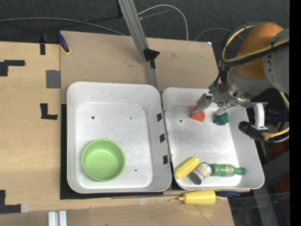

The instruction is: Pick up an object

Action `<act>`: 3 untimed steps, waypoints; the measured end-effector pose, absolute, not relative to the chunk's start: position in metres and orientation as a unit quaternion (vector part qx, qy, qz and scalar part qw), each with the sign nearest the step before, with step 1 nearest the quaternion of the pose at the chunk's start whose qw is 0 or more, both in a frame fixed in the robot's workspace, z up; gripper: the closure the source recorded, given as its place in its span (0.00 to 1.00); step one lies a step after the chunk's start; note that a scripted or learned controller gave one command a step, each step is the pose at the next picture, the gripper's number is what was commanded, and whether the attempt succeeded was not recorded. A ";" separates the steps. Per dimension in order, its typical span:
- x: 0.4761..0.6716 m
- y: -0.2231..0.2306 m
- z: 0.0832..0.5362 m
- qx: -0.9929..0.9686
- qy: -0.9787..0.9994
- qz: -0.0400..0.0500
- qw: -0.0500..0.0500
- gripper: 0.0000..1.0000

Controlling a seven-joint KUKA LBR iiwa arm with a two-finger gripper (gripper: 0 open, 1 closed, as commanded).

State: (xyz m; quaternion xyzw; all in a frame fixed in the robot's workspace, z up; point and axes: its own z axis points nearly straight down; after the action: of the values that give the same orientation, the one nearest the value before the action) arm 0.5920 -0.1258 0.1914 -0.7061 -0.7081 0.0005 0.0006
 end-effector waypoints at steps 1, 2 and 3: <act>0.592 -0.126 0.191 -0.706 -0.708 0.000 0.001 0.00; 0.598 -0.131 0.141 -0.707 -0.708 0.002 0.002 0.00; 0.597 -0.130 0.088 -0.706 -0.708 0.002 0.001 0.00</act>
State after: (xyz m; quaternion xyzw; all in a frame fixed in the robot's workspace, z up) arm 0.5973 -0.1299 0.0877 -0.7064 -0.7078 0.0019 0.0008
